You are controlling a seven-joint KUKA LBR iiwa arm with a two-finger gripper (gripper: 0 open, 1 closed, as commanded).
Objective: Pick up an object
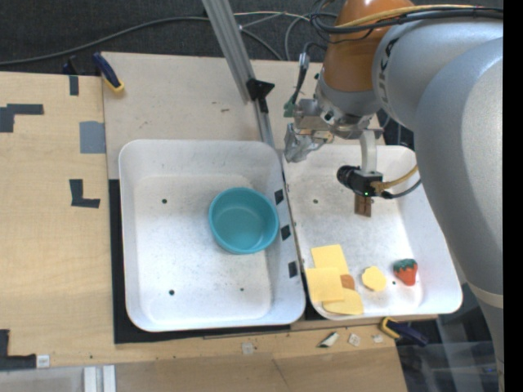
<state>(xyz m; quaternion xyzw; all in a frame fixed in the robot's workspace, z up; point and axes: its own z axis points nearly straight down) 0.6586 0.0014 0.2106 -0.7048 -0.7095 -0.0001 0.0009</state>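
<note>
Blue is the bowl point(243, 220), sitting upright in the left bin point(147, 170). The right bin point(425, 219) has yellow cheese slices point(329, 280), a small yellow round piece point(374, 279) and a red strawberry point(406, 271), all near its front edge. The tool point(301, 147) hangs over the back left corner of the right bin, near the wall between the bins. I cannot tell how the tool is set. Nothing shows in it. Both bins sit on a tan worktop point(49, 178).
</note>
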